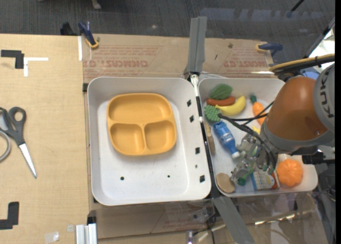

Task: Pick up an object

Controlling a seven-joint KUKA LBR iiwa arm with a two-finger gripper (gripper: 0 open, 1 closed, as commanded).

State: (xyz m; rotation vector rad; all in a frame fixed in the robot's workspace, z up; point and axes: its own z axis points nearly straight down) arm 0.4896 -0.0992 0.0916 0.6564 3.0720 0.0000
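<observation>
Pincer low in right bin among toys; yellow divided tray in left bin.

There are two bins, one tray, one banana, one bottle and one pair of scissors.

Right bin partly behind arm

The left bin offers open white floor around the yellow divided plate, widest along its near side. The right bin is crowded: banana, green leaf toy, blue bottle, orange fruit and small clutter lie close together, with the arm and its cables over the right half. Scissors lie well apart on the bench
</observation>
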